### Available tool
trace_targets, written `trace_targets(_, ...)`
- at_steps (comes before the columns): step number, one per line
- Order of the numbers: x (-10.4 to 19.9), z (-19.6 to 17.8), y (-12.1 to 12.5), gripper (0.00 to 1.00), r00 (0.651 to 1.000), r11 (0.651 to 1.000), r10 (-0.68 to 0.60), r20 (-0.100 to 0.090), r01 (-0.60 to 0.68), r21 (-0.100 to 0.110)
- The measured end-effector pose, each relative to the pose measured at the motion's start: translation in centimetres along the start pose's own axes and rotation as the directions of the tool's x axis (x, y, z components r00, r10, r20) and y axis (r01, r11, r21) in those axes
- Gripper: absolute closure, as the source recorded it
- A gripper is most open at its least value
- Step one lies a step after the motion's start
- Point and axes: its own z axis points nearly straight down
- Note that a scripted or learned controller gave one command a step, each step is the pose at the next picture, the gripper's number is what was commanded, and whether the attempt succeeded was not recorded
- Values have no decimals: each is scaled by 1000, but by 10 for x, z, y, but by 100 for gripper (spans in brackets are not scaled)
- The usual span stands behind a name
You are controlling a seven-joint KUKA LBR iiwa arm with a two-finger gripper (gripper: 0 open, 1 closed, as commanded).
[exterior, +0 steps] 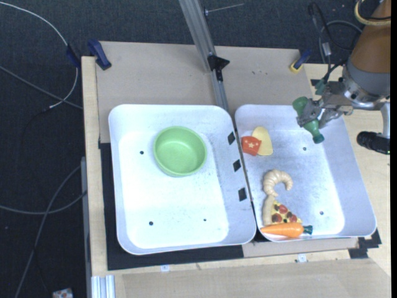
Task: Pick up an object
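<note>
A: Item one, the arm?
B: Grey with an orange band, entering from the right. Its tool is green-tipped and sits over the upper right part of the right bin. Whether it is released or clenched cannot be told from this angle; nothing is visibly caught in it.

A: Contents of the right bin?
B: Four pieces. A yellow wedge with a red patch near the upper left corner, well apart from the tool. A pale croissant in the middle, left of centre. Just below it, a pizza slice, touching or nearly touching the croissant. At the bottom rim, an orange carrot lying crosswise, green end to the right, just beside the pizza slice.

A: Left bin?
B: One green bowl, upright, in the upper middle.

A: Worktop?
B: Light wood, both bins side by side on it; a metal rail runs down between them from the top.
</note>
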Motion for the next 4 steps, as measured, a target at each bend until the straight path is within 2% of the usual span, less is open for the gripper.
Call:
trace_targets(1, -5, -48, 5, 100, 1000, 1000, 0, 1, 0, -2)
trace_targets(4, 140, -42, 48, 100, 1000, 1000, -4, 0, 4, 3)
